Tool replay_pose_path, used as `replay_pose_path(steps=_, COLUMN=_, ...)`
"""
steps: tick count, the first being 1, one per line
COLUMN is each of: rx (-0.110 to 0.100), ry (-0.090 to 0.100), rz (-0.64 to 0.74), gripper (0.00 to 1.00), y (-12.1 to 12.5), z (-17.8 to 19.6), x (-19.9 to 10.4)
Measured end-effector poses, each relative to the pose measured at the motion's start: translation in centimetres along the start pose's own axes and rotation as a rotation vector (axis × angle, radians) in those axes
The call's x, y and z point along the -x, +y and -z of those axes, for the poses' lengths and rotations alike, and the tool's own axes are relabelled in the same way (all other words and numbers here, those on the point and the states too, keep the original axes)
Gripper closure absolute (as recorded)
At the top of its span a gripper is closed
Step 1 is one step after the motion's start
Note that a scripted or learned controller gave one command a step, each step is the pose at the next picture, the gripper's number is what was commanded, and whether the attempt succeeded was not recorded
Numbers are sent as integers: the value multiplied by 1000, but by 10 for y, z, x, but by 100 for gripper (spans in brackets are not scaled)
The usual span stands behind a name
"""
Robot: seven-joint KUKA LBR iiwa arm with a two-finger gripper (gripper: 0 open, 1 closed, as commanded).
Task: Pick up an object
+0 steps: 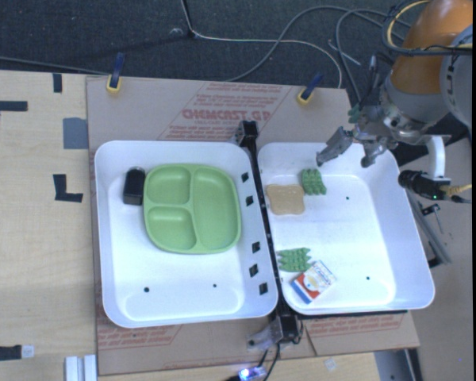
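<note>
My gripper (351,153) hangs over the far edge of the right bin (381,236), its two fingers spread open with nothing between them. Just below and to its left a small green ridged piece (312,182) lies on the bin floor, with a tan flat slab (285,199) beside it. Nearer the front lie a green leafy piece (293,257) and a small red, white and blue packet (312,280).
The left bin (127,292) holds a green divided plate (192,209) and a small black block (134,186) at the plate's left. Clips run along the divider between the bins (258,213). Cables trail behind the bench.
</note>
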State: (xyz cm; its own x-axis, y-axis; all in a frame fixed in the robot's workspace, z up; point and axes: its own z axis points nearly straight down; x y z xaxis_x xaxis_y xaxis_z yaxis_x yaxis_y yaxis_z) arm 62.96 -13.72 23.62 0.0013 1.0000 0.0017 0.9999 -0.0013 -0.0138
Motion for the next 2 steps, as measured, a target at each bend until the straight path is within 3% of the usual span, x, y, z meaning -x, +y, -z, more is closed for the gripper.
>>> replay_pose_path(steps=1, rx=12, ry=-2, rz=3, gripper=0, y=2, z=8, x=0)
replay_pose_path(steps=2, rx=8, ry=-2, rz=3, gripper=0, y=-2, z=-38, x=-4)
